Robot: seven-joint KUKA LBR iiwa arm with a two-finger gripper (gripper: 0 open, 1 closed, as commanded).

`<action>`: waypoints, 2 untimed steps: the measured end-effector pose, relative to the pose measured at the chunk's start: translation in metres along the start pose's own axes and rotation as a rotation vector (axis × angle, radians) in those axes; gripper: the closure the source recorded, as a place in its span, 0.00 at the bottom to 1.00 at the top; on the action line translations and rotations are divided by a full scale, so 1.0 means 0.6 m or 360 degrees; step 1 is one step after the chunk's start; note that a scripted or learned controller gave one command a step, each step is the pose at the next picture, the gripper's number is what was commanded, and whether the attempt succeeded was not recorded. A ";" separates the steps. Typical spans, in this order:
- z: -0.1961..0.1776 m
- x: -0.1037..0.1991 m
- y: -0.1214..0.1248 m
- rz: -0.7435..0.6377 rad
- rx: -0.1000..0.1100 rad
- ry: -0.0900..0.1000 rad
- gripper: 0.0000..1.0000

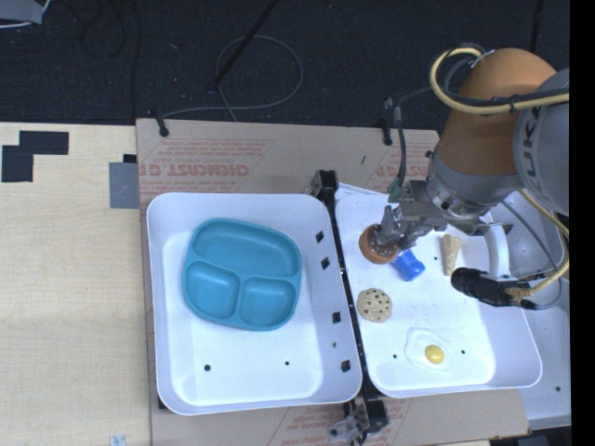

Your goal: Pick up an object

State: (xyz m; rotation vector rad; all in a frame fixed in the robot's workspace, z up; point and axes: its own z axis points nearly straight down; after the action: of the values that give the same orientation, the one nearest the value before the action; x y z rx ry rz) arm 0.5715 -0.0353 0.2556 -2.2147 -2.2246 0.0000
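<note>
a: two white bins sit side by side on a cardboard-covered bench, dark floor along the top of the frame; the left bin (pixel 177 379) holds a blue divided plate (pixel 243 274)

b: and the right bin (pixel 521 365)?

a: a brown donut (pixel 376 246) at its upper left, a blue block (pixel 408 267) just beside it, a cookie (pixel 375 305) and fried egg (pixel 428 351) lower down

b: the gripper (pixel 392 230)?

a: right over the donut's upper right edge, seemingly touching it; whether the jaws are wide or closed, i cannot tell
</note>
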 end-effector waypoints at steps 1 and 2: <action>-0.001 0.081 0.017 0.0001 0.0002 -0.0001 1.00; 0.027 0.148 0.044 0.0002 0.0003 -0.0002 1.00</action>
State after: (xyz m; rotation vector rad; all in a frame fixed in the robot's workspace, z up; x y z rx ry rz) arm 0.5976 0.0537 0.2397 -2.2157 -2.2229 0.0037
